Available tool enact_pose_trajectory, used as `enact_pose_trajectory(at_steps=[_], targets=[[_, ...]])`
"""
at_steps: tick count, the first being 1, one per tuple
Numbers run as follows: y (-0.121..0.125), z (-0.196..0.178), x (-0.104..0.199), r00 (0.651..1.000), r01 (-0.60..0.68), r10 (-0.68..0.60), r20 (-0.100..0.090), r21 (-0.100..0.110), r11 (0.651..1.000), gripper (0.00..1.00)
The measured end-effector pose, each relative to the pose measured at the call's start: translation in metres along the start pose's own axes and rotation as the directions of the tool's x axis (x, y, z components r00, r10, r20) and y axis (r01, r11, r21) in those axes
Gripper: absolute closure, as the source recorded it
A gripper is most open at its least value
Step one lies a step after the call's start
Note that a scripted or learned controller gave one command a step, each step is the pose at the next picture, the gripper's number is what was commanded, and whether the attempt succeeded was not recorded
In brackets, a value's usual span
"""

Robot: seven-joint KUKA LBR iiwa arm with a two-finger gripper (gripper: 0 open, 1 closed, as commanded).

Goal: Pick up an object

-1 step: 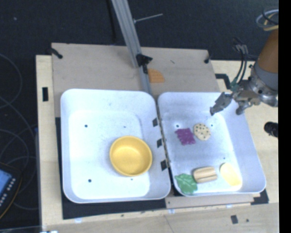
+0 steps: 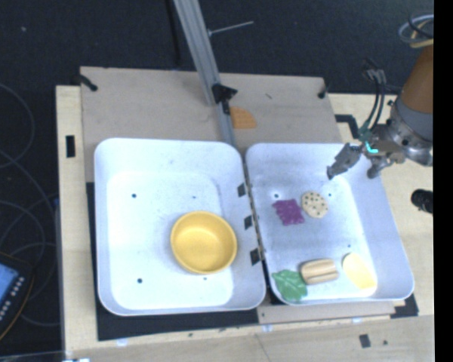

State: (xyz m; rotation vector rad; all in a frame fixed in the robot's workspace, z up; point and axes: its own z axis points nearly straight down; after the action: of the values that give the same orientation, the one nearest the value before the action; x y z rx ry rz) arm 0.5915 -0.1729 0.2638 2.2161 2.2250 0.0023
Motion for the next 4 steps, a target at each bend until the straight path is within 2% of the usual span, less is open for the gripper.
enact_pose_trajectory(at_steps=[3,4], targets=[[-0.018,0.164,-0.014,1.000,-0.006,0.006,0.003,0.006,1.000,0.00],[-0.016,0.149,-0.014,1.000,-0.011,0.011,0.001,-0.003,1.000,1.00]])
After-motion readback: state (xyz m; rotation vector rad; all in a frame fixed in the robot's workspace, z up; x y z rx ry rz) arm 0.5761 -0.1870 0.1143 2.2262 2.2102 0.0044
